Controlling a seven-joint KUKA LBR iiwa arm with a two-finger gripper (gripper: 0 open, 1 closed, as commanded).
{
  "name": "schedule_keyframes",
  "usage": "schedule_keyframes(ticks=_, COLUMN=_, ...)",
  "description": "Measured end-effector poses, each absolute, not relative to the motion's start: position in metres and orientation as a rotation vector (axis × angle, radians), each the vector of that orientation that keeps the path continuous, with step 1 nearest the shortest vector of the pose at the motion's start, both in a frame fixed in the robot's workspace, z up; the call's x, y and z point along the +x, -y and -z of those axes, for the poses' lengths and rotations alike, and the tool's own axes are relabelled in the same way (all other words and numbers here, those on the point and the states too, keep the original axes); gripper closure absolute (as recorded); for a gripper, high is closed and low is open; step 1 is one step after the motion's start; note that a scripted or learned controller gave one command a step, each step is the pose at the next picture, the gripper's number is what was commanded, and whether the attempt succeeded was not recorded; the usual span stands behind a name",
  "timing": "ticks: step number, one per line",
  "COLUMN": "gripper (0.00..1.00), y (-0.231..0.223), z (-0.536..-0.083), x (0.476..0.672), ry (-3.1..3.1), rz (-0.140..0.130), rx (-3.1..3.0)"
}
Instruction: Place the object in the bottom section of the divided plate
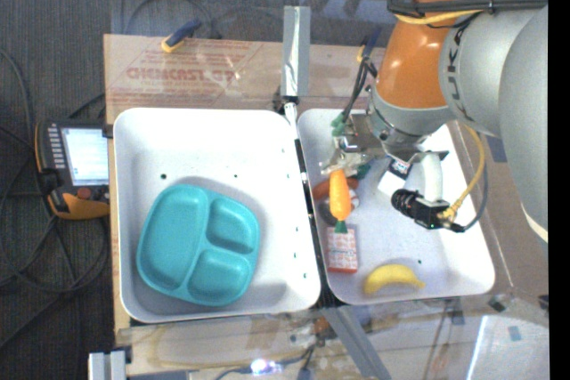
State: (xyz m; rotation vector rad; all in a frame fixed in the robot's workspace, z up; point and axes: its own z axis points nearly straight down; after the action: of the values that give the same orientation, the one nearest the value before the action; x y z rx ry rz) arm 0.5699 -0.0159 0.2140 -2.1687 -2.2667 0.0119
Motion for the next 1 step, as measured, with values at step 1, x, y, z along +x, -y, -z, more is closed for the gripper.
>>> schedule_keyframes(ticks=1, gripper=1.0, y=-0.0675, z=-0.179, x=0.5766, ry=2.496, rz=-0.01, rx=-1.897)
